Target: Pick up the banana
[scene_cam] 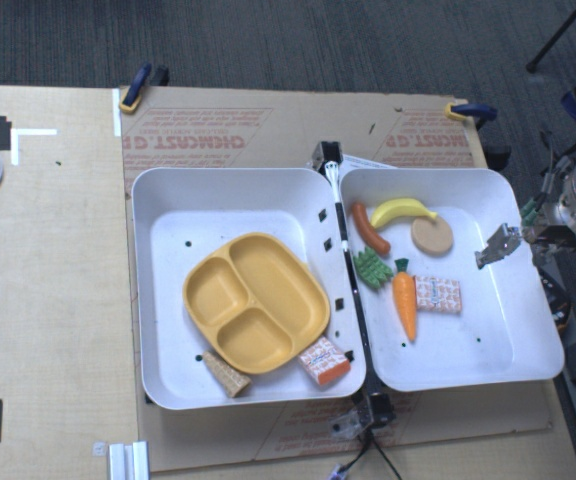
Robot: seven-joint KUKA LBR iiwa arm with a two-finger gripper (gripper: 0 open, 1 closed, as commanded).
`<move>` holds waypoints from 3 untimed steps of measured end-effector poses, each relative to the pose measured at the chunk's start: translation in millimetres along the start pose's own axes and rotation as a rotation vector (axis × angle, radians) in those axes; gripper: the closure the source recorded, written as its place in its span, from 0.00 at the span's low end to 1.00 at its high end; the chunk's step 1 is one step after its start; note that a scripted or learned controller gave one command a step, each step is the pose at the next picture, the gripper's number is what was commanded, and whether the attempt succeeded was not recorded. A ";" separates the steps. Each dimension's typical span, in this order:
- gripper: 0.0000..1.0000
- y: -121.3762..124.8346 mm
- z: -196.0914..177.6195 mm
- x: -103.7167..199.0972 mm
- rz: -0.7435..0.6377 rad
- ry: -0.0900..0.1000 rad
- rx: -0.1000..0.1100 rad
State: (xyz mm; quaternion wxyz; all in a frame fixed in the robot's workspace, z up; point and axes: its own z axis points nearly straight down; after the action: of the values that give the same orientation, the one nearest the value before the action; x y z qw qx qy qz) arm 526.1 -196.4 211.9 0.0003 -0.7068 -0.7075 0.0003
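The yellow banana (401, 211) lies curved at the back of the right bin (488, 353), between a red sausage (371, 230) on its left and a round tan cookie (432, 235) on its right. My gripper (496, 246) hangs over the right bin's right side, about a hand's width to the right of the banana and a little nearer the front. Nothing is in its grasp. The arm's wrist shows at the right edge of the view.
In the right bin there are also a green leafy toy (373, 268), a carrot (406, 303) and a small patterned packet (438, 295). The left bin (168, 228) holds a yellow divided plate (256, 301), a brown cracker (226, 373) and an orange box (324, 361).
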 end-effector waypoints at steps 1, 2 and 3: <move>0.00 89.0 2.1 35.5 -0.034 -0.001 -0.001; 0.00 132.9 62.1 95.6 0.031 -0.001 -0.001; 0.00 133.0 119.3 102.4 -0.182 -0.001 0.000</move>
State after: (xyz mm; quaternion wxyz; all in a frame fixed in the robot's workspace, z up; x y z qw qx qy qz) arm 658.9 -93.8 92.5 0.0000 -0.6396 -0.7687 0.0004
